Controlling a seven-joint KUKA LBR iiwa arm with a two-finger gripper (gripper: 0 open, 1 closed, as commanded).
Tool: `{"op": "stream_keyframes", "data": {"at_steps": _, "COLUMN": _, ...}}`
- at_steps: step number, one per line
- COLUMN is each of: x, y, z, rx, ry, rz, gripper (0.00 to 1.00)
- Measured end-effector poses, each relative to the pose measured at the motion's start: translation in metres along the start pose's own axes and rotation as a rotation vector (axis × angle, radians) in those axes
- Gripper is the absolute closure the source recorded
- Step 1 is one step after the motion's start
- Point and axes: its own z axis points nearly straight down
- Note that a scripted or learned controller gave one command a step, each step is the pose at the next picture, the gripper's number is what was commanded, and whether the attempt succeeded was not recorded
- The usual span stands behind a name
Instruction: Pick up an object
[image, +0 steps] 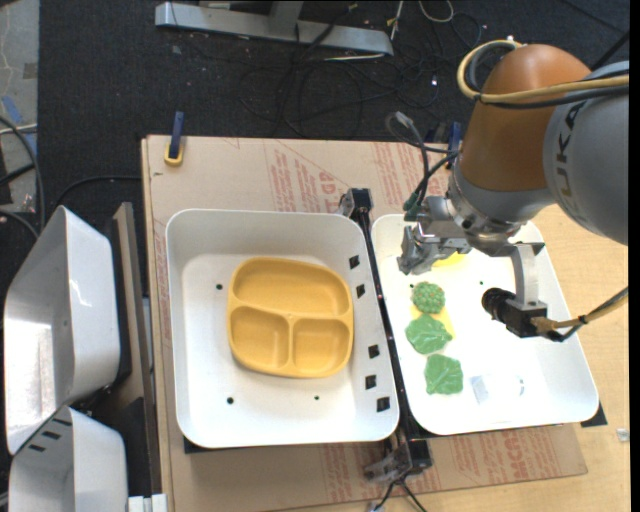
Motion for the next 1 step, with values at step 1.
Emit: {"op": "stream_keyframes", "data": {"at_steps": 1, "x": 0.0434, "y": 0.0182, "z": 0.0055, "rx": 0.0, "ry": 0.0, "rz": 0.001, "gripper": 1.0}}
